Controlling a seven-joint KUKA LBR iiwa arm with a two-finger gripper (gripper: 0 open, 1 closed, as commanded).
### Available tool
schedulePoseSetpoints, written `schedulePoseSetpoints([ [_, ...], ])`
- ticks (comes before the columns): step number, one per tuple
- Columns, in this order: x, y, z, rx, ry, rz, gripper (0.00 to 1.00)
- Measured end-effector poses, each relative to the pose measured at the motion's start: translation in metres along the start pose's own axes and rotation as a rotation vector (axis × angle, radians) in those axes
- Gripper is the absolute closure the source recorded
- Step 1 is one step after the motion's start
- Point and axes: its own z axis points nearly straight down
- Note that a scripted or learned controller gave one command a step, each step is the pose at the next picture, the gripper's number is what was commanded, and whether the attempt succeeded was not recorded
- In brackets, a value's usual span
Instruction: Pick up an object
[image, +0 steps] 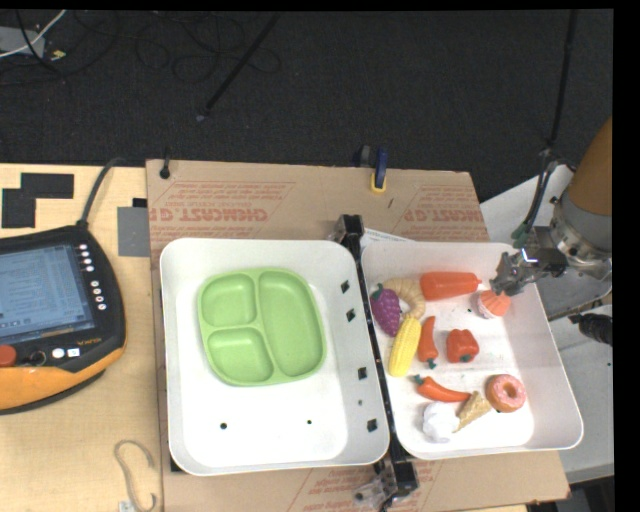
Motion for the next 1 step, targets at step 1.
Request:
schedulePoseSetpoints([
  [1, 0.039, -0.035, 0.0024, 0.006, 0.003, -0.005, 1.0],
])
